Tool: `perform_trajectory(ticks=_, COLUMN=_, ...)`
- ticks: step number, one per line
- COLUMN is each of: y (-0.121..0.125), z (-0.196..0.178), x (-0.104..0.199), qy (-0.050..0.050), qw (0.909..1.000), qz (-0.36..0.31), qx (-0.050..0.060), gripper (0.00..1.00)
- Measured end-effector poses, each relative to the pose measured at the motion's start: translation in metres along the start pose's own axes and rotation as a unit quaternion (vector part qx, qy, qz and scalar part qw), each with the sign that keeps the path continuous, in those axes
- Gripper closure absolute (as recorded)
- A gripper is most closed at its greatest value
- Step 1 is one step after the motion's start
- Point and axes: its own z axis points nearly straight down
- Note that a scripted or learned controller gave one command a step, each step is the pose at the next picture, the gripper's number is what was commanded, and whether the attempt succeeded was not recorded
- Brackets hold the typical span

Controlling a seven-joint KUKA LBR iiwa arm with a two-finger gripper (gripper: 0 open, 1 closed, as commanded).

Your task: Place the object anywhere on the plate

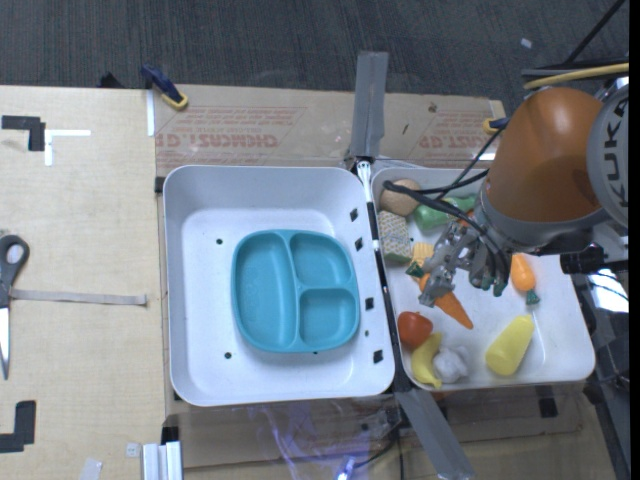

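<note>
Camera view: gripper (452,268) hangs over the right bin (570,368), just above the carrot (447,303) (jaws, can't tell); carrot looks light, stiff, slippery, so pinch mid-body; plate (297,290) waits left.

My arm (560,158) comes in from the right side of the bench, its wide orange band bulking over the back right part of the right-hand bin (575,368). From there my grey wrist angles down and toward the bin's middle. My gripper (450,268) hangs low inside that bin, near its left-centre, pointing down and slightly toward the wall it shares with the other bin. Its metal linkage is a tangle from this height, so how my jaws stand is unclear.
</note>
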Motion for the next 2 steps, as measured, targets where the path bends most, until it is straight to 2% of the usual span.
perform_trajectory(ticks=1, y=0.0598, z=-0.0439, x=-0.0363, qy=0.0, qw=0.9998, qz=0.019, qx=0.0, gripper=1.0)
perform_trajectory(ticks=2, y=0.0597, z=-0.0439, x=-0.0363, qy=0.0, qw=0.9998, qz=0.019, qx=0.0, gripper=0.0)
